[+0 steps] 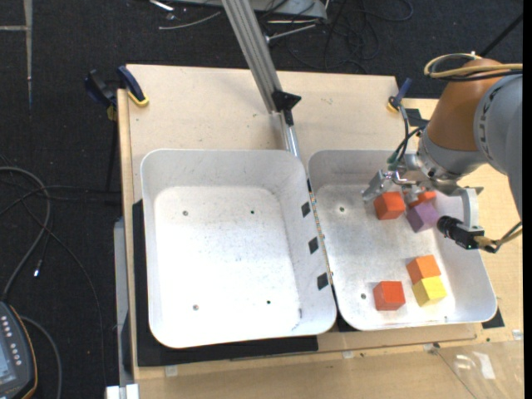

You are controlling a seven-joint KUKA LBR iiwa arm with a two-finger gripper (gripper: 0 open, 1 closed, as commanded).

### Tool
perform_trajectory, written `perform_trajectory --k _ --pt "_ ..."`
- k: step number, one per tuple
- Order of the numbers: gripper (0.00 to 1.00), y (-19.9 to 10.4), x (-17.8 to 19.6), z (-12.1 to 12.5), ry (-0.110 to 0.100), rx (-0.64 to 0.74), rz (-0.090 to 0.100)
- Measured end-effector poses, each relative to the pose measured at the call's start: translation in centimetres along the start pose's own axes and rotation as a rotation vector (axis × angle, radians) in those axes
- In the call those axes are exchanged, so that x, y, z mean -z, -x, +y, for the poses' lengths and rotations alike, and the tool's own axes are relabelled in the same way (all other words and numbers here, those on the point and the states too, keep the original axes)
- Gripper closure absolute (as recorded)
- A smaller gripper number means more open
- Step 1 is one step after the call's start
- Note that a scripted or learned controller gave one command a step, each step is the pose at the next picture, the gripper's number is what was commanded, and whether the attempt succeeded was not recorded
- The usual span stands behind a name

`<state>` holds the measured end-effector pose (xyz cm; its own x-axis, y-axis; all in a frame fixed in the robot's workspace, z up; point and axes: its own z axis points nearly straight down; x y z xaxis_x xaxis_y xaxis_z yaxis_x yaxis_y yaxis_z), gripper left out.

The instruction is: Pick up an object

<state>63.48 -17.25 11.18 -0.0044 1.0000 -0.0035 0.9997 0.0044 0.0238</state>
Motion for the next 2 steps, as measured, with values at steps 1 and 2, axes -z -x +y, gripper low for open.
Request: perform_trajectory --k 1,2 --pt "1.0 0.0 0.0 -0.7 -0.02 -0.005 0.003" --pt "1.0 -9.3 8.9 2.2 -0.014 0.006 0.006"
